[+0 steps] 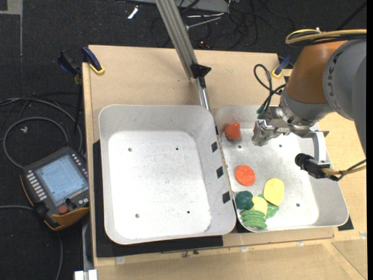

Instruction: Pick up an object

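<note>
I see the claw [260, 136] above the right bin [332, 212], just at 3 o'clock of an orange-red block [233, 131]; its finger state I cannot tell.

A bulky grey rounded arm [349, 74] is seen, banded in orange above the wrist, with black lettering, yellow and black cables, and a silvery metal gripper [263, 134].

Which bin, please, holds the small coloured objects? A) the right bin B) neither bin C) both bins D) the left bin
A: the orange-red piece, the orange disc, the yellow pieces and the green pieces all lie in the right bin, below the claw.
</note>
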Robot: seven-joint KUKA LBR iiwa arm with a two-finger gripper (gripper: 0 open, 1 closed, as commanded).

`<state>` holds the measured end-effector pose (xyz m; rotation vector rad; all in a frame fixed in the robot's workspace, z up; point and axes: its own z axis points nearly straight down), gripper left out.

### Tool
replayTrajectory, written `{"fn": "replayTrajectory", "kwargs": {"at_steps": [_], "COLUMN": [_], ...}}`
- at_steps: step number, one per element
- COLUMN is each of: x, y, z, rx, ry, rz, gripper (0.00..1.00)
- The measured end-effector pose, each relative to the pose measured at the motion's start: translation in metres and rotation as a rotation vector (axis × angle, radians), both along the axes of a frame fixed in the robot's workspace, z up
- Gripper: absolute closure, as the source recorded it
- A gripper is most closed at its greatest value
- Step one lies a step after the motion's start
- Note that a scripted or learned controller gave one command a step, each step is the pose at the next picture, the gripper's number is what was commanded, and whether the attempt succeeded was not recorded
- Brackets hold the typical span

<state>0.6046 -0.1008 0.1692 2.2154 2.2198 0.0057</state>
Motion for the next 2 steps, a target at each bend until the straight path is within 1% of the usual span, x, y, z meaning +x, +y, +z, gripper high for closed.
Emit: {"fn": "replayTrajectory", "kwargs": {"at_steps": [1, 2], "x": [0.001, -0.017], "y": [0.000, 0.061], "z": [0.045, 0.051], "rx": [0.000, 0.004], "ry": [0.001, 0.008], "rz": [0.000, 0.006], "gripper": [1.00, 1.00]}}
